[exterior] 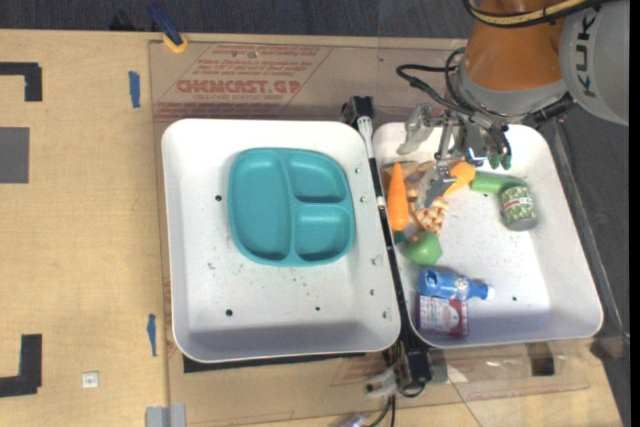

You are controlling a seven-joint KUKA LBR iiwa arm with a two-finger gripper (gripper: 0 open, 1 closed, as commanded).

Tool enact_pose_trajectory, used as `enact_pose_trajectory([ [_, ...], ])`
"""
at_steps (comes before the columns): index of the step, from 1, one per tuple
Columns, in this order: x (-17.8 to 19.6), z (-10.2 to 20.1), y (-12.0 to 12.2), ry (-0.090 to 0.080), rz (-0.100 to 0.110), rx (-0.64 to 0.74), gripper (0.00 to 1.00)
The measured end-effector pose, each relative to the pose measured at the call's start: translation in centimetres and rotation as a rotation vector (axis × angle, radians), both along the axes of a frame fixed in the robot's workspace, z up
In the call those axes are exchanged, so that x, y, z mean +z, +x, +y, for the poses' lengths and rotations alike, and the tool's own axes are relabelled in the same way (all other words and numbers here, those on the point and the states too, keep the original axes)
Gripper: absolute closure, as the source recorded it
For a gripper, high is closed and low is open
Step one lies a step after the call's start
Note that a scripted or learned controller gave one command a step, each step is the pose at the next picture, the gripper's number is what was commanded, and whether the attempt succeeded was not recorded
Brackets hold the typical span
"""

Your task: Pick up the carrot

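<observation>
The carrot [398, 196] is a slim orange piece lying lengthwise against the left wall of the right bin [570, 245]. My gripper [449, 158] hangs below the orange wrist band over the back of that bin, just right of the carrot and slightly behind it. A smaller orange piece [462, 174] lies directly under the gripper, beside a tan ridged item [432, 211]. Nothing is seen held.
A teal divided plate [292, 205] sits in the left bin [190, 245]. In the right bin are a green can [518, 205], a green vegetable [489, 183], a green piece [424, 248] and a plastic bottle [447, 301] near the front.
</observation>
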State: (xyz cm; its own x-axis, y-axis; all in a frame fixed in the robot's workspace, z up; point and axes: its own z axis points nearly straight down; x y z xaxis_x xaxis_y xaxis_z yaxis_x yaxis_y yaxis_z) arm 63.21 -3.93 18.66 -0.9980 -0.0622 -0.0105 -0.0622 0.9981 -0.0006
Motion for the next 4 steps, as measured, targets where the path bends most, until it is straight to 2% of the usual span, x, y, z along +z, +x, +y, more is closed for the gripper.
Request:
enact_pose_trajectory([
  [1, -2.6, -7.1, 1.8, -0.002, 0.002, 0.015, 0.00],
  [2, -7.7, -8.1, -1.4, 0.002, -0.007, -0.215, 0.00],
  [3, -6.1, -8.0, -0.8, 0.001, -0.026, -0.213, 1.00],
  [4, -6.2, -8.0, -0.9, 0.001, -0.024, -0.213, 0.00],
])
